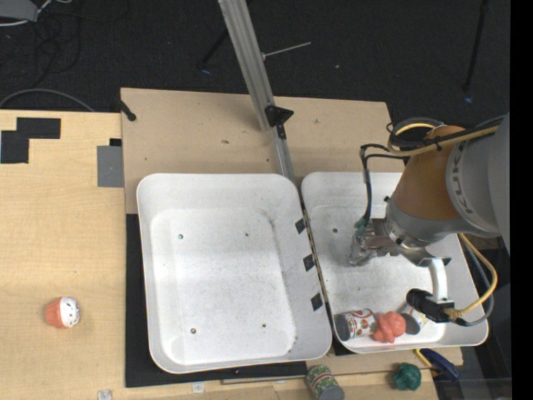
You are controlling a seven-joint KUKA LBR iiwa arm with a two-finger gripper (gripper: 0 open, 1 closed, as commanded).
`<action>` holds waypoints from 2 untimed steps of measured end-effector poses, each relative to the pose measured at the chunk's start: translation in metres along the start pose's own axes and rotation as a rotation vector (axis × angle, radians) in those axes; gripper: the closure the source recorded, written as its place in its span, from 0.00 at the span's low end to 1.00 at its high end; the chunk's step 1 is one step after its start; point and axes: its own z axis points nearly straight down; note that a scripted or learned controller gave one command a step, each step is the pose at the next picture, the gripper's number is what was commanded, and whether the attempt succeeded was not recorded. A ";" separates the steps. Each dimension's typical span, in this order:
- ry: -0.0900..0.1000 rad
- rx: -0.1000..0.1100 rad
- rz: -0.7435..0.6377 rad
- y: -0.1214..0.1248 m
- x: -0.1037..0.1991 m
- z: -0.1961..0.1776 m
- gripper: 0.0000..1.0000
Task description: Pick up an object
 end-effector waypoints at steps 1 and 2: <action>-0.002 -0.005 -0.007 0.002 0.000 -0.063 1.00; -0.002 -0.005 -0.007 -0.007 -0.004 -0.120 1.00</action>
